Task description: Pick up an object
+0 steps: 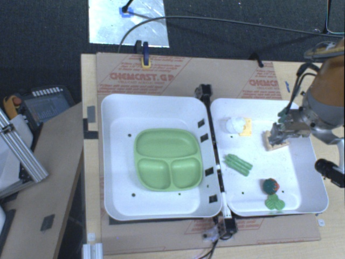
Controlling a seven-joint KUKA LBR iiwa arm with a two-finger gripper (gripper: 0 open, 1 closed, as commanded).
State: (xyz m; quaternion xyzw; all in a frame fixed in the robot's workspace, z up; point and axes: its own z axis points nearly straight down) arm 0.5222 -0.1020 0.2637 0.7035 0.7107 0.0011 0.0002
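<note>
A: Where's the claw (278,136) sitting?

B: Over the right bin (307,161), toward its far right part. The arm (326,99) comes in from the right, orange band above the wrist, and the claw is down right at a small tan block (271,143).

A: Is it pinching that block?

B: I cannot tell. The dark claw parts overlap the block's right side, and whether they are spread or pressed together is not clear from above.

A: What else lies in that bin?

B: A white round piece (234,125) touching a yellow piece (247,127) near the far left part. A green ridged object (238,164) lies tilted near the middle left. Toward the near edge there's a small ball in red and teal (270,185), and just beside it, nearer still, a flat green leaf shape (275,202).

A: And the left bin (116,144)?

B: It holds a green divided plate (165,159), three compartments, lying flat at its middle. Both bins rest on a cardboard sheet (178,74) on the worktop (89,90).
</note>
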